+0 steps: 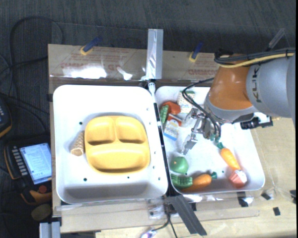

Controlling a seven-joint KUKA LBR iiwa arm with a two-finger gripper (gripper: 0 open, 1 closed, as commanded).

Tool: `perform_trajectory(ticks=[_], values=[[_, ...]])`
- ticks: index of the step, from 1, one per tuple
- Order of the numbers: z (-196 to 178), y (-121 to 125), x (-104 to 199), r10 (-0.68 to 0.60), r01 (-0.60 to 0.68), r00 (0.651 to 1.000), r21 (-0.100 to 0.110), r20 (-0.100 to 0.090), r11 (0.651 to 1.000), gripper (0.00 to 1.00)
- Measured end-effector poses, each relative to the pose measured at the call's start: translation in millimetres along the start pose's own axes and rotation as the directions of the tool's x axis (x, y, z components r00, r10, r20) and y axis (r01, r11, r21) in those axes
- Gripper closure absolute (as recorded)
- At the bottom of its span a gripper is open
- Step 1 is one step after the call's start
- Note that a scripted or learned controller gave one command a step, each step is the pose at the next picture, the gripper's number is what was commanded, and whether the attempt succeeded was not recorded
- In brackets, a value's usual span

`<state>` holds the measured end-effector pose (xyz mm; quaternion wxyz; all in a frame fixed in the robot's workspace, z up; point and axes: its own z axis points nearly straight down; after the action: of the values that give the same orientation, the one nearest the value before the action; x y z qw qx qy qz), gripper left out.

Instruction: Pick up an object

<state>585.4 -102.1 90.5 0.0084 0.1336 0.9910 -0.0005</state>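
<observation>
Hovers with jaws (190, 144) apparently open and empty over the right bin (253, 152), so best drops straight onto the green ball (179, 163) just below, clear of the carrot (201, 180).

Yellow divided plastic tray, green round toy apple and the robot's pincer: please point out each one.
Yellow divided plastic tray (117, 144), camera view, its middle ridge.
Green round toy apple (179, 164), camera view, its top.
Pincer (192, 139), camera view, between its fingertips.
</observation>
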Motion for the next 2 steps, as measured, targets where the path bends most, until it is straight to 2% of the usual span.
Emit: perform_trajectory(ticks=[1,2], values=[[-0.4,-69.2,14.8,-0.220,0.220,0.975,0.001,-0.003,0.975,0.00],[-1.4,-120.6,41.4,-0.298,0.298,0.954,0.002,-0.001,0.954,0.00]])
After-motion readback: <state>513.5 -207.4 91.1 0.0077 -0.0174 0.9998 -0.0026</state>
